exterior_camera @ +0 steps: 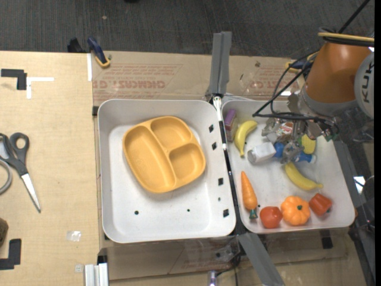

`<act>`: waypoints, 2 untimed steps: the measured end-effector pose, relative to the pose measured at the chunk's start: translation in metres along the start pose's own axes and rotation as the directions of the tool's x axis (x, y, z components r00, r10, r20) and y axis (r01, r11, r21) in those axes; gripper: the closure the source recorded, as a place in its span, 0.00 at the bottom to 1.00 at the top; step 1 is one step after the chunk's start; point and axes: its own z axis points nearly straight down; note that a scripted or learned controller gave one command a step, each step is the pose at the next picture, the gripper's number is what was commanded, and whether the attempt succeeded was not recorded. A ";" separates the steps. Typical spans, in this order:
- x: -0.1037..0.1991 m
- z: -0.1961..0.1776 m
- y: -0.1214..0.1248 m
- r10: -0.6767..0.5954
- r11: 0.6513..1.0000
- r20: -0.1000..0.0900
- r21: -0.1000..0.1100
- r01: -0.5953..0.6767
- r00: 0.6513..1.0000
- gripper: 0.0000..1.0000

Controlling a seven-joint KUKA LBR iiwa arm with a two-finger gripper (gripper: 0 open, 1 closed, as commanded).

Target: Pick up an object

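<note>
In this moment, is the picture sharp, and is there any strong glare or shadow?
Camera view: lighting even, shadows soft; the yellow plate and carrot look sharp; the gripper region is cluttered and hard to read; mild sheen on the white bin.

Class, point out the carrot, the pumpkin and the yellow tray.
carrot (247,189): camera view, middle of its orange body.
pumpkin (296,211): camera view, centre of its top.
yellow tray (164,154): camera view, central divider.

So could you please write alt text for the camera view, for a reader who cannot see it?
A grey and orange robot arm lowers its claw into the right bin, among two bananas, a carrot, a tomato, a small pumpkin and a red pepper. The left bin holds a yellow divided plate. Scissors lie on the bench at far left.
</note>
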 end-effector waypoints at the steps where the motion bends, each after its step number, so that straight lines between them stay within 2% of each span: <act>1: -0.005 0.000 -0.026 -0.059 0.998 0.001 -0.002 0.059 0.998 0.00; 2: 0.007 0.001 -0.027 -0.093 0.996 0.000 -0.005 0.093 0.996 0.00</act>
